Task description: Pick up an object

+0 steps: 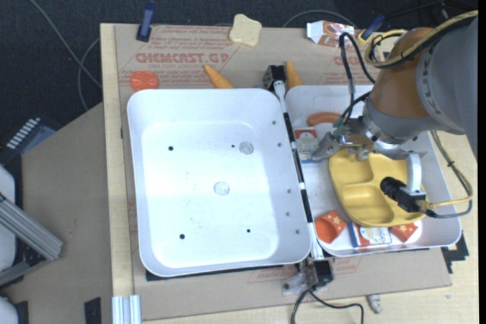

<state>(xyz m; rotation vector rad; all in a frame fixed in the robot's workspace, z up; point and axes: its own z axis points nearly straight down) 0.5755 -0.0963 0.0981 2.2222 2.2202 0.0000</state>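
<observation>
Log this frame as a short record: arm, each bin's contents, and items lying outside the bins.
arm: grey arm with orange band, reaching from the right over the right bin
right bin: yellow dish, orange-red block, red sausage-shaped item
left bin: two small round discs
outside bins: bread-slice toy, blue clip, orange carrot-like piece

Two white bins on bench. Left bin (pixel 152 163) holds two small round clear items (pixel 245 149). Arm (pixel 425 80) reaches over right bin (pixel 449 186) from right; gripper (pixel 345 140) low near bin's left wall, above yellow dish (pixel 364 190). Red item (pixel 331 226) at near left corner of right bin, orange-red item (pixel 325 117) at far side. Sponge (pixel 245 29), blue clip (pixel 145 20) and carrot (pixel 219 77) on bench beyond bins.
</observation>
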